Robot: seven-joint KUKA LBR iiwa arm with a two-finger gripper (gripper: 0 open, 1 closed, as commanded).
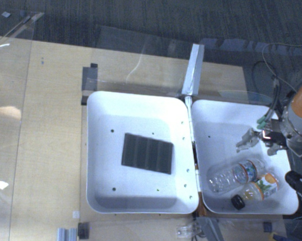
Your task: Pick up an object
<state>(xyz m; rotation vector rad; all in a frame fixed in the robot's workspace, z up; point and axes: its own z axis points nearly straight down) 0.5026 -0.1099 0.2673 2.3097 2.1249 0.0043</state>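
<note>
The gripper point(256, 138) is hovering, fingers apart, above two touching bottles: the clear bottle point(233, 174) and juice bottle point(257, 189); round plastic risks rolling or slipping away.

left bin point(95, 139): ribbed mat point(147, 154) at centre | right bin point(213, 116): two bottles point(233, 174) point(255, 190) side by side near front edge | gripper point(260, 139) above, behind bottles, toward right edge
</note>
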